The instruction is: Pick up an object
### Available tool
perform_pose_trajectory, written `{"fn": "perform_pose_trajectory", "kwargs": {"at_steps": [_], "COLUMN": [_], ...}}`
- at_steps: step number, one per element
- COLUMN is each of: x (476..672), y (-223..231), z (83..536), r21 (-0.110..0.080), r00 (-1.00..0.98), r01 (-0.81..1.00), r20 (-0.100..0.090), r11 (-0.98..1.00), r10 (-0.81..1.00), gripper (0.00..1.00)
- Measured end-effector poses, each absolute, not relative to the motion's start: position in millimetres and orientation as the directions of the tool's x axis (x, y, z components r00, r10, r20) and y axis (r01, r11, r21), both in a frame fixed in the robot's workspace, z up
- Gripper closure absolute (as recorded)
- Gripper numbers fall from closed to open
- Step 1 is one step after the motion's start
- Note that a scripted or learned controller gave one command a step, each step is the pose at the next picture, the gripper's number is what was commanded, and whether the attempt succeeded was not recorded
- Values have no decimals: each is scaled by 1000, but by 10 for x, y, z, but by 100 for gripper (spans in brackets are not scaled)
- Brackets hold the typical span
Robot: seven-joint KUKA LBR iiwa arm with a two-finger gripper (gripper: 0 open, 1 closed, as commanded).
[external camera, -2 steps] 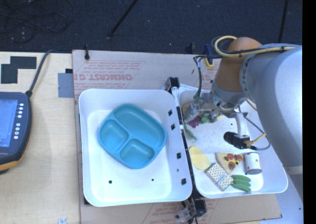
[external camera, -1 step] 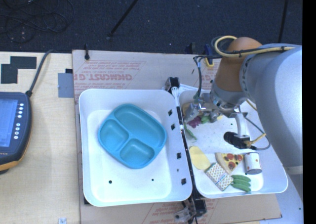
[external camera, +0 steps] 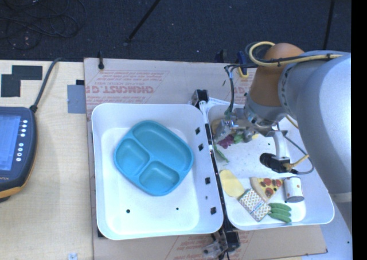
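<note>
one green pod (external camera: pixel 280 212), lengthwise left-to-right

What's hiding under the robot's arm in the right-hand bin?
Purple and green bits poke out beneath the arm, near the right bin's far left corner. The arm covers whatever lies further under it, so those pieces' full shapes can't be made out.
</note>
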State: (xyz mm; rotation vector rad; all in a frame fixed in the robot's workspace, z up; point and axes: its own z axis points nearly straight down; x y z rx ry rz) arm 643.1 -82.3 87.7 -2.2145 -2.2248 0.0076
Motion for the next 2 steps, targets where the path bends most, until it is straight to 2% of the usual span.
{"fn": "perform_pose_trajectory", "kwargs": {"at_steps": [2], "x": [6432], "y": [-823], "z": [877], "r21": [-6], "r00": [-8], "r01": [1000], "r20": [-1], "r11": [8], "r10": [1000], "gripper": [0]}}
